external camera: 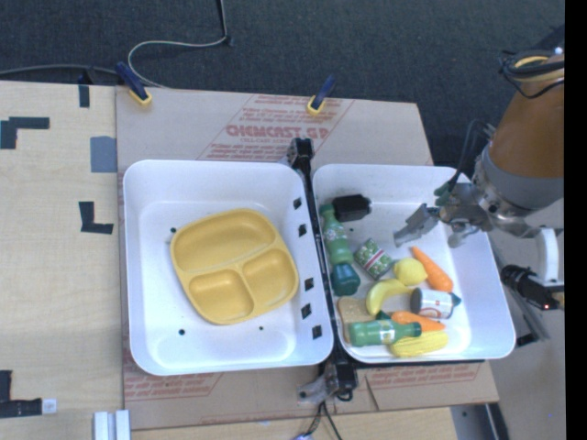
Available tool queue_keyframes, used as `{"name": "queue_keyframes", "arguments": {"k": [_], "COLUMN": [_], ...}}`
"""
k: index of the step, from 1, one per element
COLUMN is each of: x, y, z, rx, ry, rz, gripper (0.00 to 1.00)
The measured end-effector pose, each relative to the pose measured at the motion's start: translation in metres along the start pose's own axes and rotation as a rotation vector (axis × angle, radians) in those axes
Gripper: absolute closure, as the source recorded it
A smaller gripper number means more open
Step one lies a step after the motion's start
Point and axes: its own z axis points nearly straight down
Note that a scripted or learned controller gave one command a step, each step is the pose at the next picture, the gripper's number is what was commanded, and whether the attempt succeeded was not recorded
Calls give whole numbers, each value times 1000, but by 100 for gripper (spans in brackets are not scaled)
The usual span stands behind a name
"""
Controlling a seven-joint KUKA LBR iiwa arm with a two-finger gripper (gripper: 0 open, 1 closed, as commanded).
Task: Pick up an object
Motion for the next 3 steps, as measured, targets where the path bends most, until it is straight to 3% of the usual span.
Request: {"name": "queue_keyframes", "arguments": {"k": [1, 2, 3], "x": [-6, -89, -40], "y": [7, 13, 15], "z": [134, 91, 164], "rx": [-5, 0, 0], "ry": [-1, -2, 0], "rz": [2, 3, 1], "gripper": [0, 0, 0]}}
